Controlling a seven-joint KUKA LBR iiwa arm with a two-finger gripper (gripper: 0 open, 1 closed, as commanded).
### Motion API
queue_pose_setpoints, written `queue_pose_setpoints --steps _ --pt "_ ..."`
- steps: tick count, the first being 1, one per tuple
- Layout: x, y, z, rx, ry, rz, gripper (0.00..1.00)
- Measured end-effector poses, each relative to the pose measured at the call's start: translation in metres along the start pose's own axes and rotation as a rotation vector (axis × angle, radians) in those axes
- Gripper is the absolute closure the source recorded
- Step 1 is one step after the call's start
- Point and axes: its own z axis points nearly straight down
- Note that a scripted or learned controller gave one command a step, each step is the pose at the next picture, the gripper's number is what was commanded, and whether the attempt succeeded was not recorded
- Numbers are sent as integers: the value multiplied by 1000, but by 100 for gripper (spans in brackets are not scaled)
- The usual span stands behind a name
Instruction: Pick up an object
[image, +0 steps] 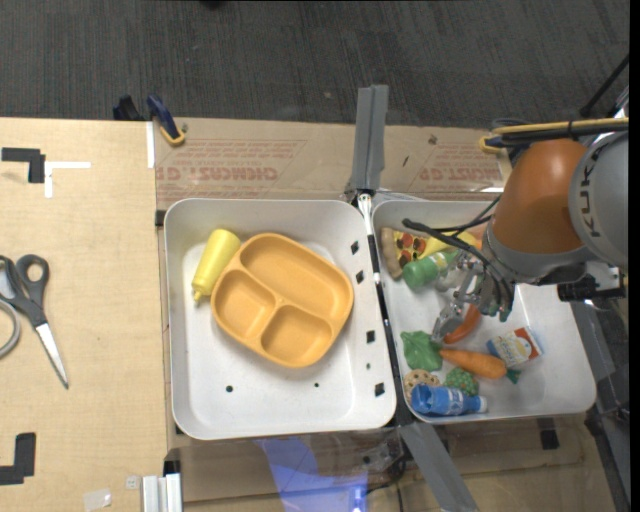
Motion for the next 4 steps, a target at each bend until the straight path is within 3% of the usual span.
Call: queue_pose_setpoints --steps 1,3,4 --pt "32 2 0 0 1 119 0" --pt "93 -20 0 1 0 249 0" --pt "21 1 -1 0 -1 138 0"
